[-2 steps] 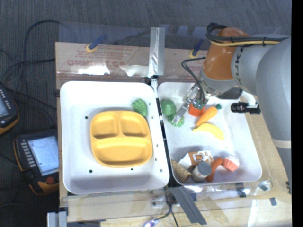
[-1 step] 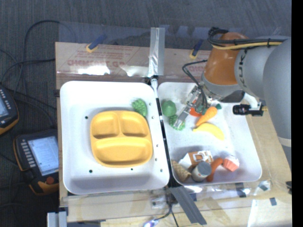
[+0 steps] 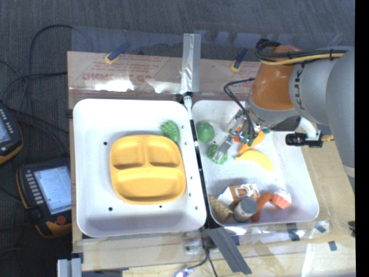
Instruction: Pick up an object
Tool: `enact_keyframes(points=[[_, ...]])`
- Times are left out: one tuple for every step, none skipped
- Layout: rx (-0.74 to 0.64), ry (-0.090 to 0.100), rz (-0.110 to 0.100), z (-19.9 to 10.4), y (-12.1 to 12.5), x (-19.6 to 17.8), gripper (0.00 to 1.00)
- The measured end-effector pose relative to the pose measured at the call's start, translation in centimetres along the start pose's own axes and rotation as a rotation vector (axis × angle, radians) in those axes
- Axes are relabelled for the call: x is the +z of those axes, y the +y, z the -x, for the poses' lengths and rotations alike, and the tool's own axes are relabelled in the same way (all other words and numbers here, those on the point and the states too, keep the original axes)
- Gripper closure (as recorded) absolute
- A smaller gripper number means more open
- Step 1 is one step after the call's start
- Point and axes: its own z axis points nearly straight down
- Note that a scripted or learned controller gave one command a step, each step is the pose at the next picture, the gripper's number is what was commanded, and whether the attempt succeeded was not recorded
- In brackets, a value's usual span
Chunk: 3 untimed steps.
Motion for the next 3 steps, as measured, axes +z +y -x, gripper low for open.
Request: enact_keyframes(points=[[0.041,0.000,0.002,-1.4,-0.9,0.0,0.00],[0.084,0.006,-0.003,-2.9,-9.0,0.0,0.00],[0.007,0.018,-0.008,2.5,-3.2,0.2,0.00]])
